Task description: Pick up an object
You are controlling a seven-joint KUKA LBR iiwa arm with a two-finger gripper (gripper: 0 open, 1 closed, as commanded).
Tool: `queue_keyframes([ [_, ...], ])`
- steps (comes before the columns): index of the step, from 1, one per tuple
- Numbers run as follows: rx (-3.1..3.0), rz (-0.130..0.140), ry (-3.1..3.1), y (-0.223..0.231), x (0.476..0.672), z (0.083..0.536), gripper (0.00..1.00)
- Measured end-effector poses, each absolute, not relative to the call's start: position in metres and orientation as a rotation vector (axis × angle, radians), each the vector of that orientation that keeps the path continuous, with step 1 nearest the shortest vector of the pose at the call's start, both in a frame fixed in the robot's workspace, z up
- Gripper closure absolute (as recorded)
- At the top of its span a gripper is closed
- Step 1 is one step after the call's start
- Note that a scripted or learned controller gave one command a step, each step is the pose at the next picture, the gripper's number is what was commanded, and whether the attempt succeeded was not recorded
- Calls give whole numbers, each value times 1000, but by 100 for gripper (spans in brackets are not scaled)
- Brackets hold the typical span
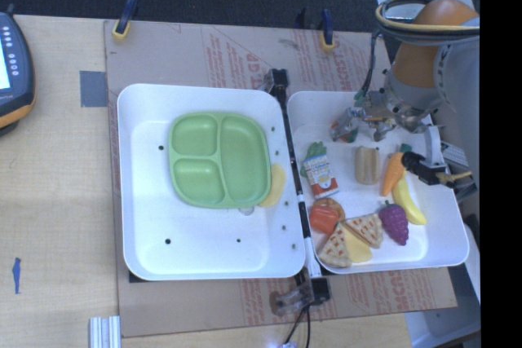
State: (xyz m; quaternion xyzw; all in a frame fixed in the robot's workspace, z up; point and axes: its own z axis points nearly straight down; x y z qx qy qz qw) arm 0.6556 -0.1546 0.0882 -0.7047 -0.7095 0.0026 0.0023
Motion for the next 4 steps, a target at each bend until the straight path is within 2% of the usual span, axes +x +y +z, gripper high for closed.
queue_keyframes([
  [1,-2211,7,-2226,-139,656,92,0],
  [2,-2214,11,-2218,-159,578,91,0],
  [3,-2212,8,-2227,-159,582,102,100],
  [4,-2210,-2,-2232,-69,570,196,100],
])
